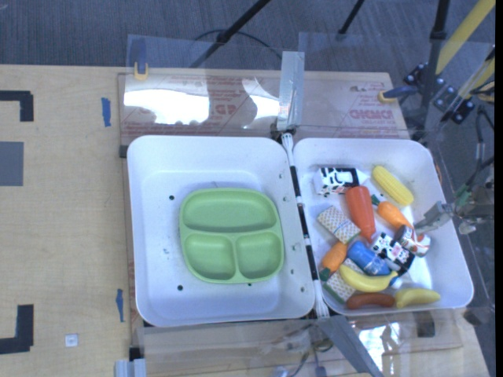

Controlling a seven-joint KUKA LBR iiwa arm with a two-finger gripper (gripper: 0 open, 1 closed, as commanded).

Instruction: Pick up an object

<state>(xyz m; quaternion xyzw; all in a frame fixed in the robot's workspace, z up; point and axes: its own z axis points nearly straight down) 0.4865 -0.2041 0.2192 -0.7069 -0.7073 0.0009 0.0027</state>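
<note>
Our gripper (431,217) reaches in at the right rim of the right bin (452,250); we see a grey finger tip there, but we cannot tell how the tool is set. Nearest us, along that bin's front wall, lie a yellow banana (365,280) and a second banana (416,296), with a blue piece (365,256) just behind them. Further back we find an orange carrot (361,210), a waffle cracker (336,225), a black-and-white block (337,179) and a yellow corn cob (391,184), crowded and touching in places. Beside it, the left bin (157,171) holds a green divided plate (232,234). Both bins rest on a pale wooden bench (55,210) marked with blue tape (106,111) and black corner marks. Beyond the bins stand clear plastic panels (204,77), then dark carpet (78,14) crossed by black tripod legs.
</note>
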